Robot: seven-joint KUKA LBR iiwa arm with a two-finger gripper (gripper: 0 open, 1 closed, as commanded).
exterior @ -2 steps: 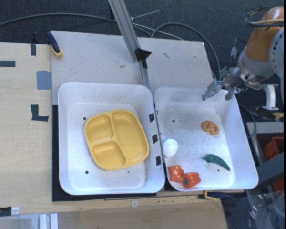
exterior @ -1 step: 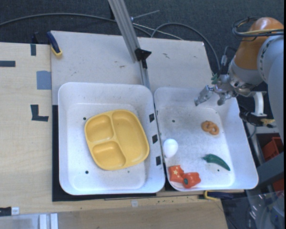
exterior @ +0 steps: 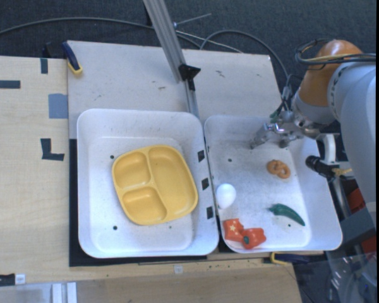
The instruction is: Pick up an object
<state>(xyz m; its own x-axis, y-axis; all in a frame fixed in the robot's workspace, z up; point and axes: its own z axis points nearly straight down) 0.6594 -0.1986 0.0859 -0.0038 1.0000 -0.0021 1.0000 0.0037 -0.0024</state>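
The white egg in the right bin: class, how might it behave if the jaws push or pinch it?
The white egg looks rounded and smooth, so it would probably roll when nudged and may slip from a pinch. It lies beside the right bin's left wall, which might stop it rolling.

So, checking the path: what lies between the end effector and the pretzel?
Bare bin floor; in the camera view, nothing sits between the end effector and the pretzel.

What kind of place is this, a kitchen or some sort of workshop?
Most likely a robot test lab, not a kitchen: an arm reaches over two white bins, one holding a yellow plate, the other toy food like a pretzel.
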